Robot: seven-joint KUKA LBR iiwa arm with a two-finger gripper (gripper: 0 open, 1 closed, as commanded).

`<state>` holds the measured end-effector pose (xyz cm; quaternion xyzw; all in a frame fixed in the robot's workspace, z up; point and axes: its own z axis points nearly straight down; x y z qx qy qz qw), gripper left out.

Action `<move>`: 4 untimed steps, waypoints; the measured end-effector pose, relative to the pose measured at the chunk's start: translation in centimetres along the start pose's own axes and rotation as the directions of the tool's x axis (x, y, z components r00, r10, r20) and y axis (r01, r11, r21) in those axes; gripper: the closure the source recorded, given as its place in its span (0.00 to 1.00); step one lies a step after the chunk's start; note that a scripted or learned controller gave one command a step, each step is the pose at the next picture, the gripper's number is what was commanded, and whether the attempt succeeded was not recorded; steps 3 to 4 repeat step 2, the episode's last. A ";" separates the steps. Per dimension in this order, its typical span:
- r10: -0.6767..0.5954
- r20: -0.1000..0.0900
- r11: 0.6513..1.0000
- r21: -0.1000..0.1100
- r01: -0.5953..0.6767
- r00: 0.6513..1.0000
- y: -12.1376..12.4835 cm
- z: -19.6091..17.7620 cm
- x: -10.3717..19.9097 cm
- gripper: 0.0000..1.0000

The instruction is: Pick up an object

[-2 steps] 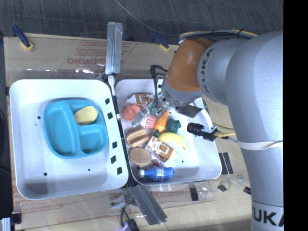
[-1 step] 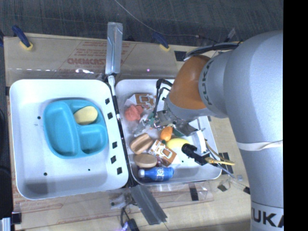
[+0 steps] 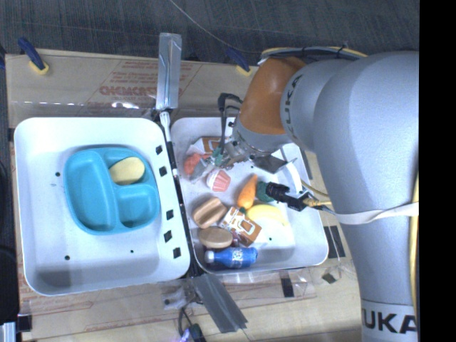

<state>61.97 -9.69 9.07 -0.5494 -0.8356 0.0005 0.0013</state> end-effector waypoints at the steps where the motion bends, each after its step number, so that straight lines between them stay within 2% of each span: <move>1: -0.257 -0.001 0.966 0.001 0.257 0.966 -4.2 0.0 1.9 0.00; 2: -0.263 -0.001 0.965 0.001 0.263 0.965 -4.1 -0.9 1.8 1.00; 4: -0.263 -0.001 0.965 0.001 0.263 0.965 -4.1 -0.9 1.8 1.00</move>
